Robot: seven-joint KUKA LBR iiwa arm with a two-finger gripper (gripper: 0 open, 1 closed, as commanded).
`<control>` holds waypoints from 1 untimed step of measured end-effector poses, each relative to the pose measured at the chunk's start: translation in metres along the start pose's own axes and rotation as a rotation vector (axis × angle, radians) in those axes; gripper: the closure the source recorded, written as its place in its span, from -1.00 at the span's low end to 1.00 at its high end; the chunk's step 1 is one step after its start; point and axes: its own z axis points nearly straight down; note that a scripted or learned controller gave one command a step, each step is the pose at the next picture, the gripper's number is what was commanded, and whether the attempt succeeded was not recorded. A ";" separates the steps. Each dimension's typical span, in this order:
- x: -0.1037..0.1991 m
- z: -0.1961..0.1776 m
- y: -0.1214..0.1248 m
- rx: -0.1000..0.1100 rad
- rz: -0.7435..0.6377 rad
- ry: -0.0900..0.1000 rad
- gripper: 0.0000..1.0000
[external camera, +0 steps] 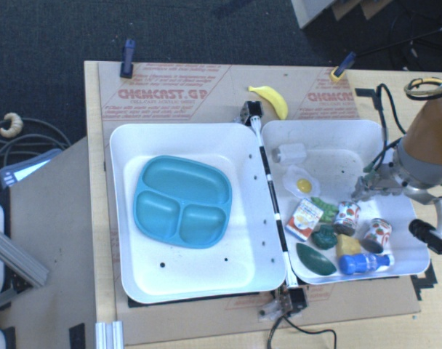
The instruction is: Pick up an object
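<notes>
Below and just left of your gripper [360,186], finger state indiscernible, the small can [347,219] lies within reach.

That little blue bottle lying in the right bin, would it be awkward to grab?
Probably. The blue bottle lies on its side, so a nudge may roll it. It looks like smooth plastic, perhaps slippery. The yellow block crowds it.
</notes>
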 end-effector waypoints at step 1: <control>0.080 -0.076 0.003 0.020 -0.003 0.015 1.00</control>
